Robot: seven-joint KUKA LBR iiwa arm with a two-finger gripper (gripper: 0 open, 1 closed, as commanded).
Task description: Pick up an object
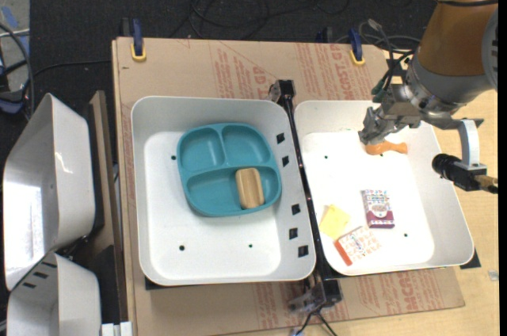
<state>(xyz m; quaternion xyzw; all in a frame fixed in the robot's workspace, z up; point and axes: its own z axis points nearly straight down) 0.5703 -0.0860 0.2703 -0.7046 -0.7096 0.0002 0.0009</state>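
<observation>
1. Hovering low over the far part of the right-hand shallow white bin (444, 247), the two-finger gripper (379, 135) sits right above a small flat orange piece (388, 147), which lies on the bin floor near the back wall.
2. Whether the gripper is open or closed cannot be told from this slanted view, and nothing shows that it has the orange piece.
3. Doing this step well probably means centring over the piece, descending until nearly at the floor, then closing squarely, since so thin an item may slip out.
4. Other candidates lie nearer the front: a small dark printed packet (378, 208), a yellow square note (333, 219) and a white-and-orange card (356, 244).
5. A teal divided plastic tray (214, 168) holding a tan wooden block (249, 188) rests in the left-hand white bin (158, 247).
</observation>
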